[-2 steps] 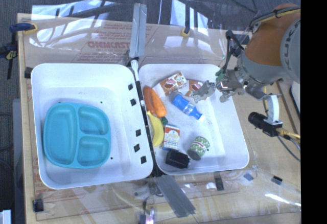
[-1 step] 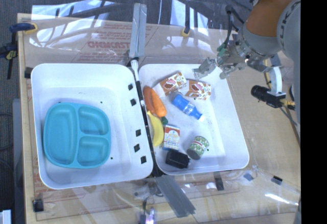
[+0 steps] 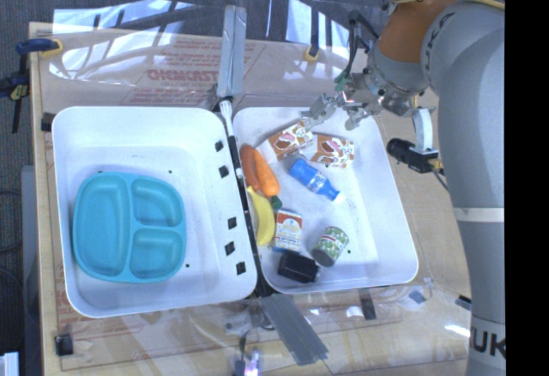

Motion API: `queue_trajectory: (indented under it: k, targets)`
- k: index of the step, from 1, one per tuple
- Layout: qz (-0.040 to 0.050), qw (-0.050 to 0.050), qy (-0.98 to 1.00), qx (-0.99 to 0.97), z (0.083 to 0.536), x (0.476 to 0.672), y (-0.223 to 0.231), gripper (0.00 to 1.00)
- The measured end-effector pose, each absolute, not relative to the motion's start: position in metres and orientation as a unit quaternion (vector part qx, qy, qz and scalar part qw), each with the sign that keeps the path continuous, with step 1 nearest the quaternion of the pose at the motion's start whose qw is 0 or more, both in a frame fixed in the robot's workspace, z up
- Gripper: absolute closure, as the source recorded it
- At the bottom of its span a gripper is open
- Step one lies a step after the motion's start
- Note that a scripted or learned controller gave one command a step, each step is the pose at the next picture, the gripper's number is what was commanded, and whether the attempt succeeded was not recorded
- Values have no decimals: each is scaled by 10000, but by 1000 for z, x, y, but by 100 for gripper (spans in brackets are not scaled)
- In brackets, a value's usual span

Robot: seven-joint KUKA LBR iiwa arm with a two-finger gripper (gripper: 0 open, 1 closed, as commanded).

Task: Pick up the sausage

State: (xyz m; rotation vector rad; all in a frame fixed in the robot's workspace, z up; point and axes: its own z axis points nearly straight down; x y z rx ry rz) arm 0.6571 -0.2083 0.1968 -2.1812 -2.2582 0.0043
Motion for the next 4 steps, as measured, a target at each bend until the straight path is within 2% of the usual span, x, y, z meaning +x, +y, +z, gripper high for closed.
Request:
queue_trajectory:
  k: [3,4]
  targets:
    - [10,9,-7194,-6946,197,657,-208,0]
    - [17,9,-7223,-6916,208,658,-207,100]
